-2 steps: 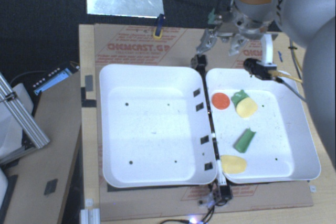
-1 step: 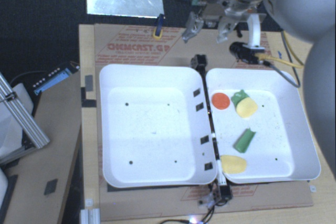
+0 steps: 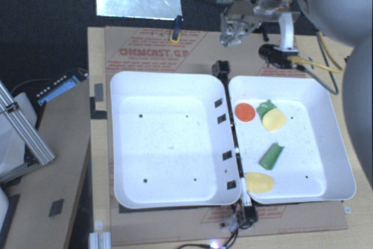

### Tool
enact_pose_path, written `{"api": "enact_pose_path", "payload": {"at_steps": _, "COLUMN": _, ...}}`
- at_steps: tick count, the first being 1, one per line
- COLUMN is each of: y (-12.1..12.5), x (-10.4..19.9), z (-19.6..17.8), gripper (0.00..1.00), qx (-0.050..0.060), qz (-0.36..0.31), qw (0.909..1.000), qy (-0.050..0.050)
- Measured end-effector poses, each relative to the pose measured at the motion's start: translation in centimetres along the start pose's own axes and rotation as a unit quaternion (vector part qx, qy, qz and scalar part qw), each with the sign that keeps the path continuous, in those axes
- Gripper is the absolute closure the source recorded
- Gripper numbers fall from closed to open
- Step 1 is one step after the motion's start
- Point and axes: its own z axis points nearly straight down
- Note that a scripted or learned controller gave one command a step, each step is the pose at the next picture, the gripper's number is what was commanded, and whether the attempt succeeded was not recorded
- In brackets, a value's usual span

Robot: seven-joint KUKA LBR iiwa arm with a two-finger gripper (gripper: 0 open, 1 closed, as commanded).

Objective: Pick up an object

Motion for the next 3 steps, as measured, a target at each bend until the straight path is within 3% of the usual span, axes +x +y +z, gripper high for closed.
{"api": "enact_pose_path", "payload": {"at_steps": 1, "y": -5.5, "x": -0.2, "z": -12.4, "gripper": 1.00, "qx": -0.001, "qz": 0.002, "qw": 1.0000, "qy": 0.001}}
{"api": "enact_pose_path", "payload": {"at_steps": 2, "y": 0.2, "x": -1.6, "z": -12.8, "gripper": 1.00, "qx": 0.000, "qz": 0.005, "qw": 1.0000, "qy": 0.000}}
{"api": "enact_pose_path", "payload": {"at_steps": 3, "y": -0.1, "x": -9.2, "z": -7.4, "gripper": 1.00, "qx": 0.003, "qz": 0.006, "qw": 1.0000, "qy": -0.001}}
